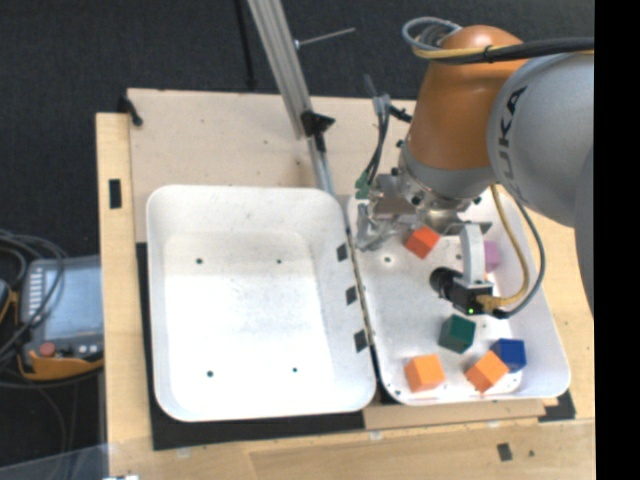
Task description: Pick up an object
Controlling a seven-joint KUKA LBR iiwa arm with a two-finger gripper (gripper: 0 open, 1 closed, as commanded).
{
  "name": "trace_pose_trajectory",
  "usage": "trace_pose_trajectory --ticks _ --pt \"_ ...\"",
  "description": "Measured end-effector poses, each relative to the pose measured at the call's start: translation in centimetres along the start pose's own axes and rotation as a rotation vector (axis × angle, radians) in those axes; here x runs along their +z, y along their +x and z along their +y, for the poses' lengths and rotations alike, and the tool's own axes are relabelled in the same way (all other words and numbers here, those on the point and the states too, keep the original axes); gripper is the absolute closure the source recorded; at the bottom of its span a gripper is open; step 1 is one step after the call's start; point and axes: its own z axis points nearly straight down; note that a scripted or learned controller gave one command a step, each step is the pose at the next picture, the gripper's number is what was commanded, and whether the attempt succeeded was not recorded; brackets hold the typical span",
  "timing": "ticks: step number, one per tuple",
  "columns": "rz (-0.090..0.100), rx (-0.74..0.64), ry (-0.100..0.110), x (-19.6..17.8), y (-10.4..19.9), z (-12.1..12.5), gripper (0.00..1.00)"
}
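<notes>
My gripper (378,220) hangs over the far left part of the right bin (400,298), close to the wall between the two bins. A red-orange block (422,241) lies just to its right, partly under the wrist. Further blocks lie toward the bin's near end: a green cube (457,333), a blue cube (510,352) and two orange cubes (425,372) (487,370). A pink block (490,256) shows behind the arm's cable. I see nothing held in the gripper.
The left bin (250,298) stands beside the right one, sharing a raised edge. A slanted metal pole (285,58) rises behind the bins. A black sensor with a green light (458,290) hangs from the wrist over the right bin.
</notes>
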Motion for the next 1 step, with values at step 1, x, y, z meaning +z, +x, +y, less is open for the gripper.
trace_pose_trajectory --ticks 1 --pt "-0.001 0.001 0.001 0.13 4.59 -1.42 1.0"
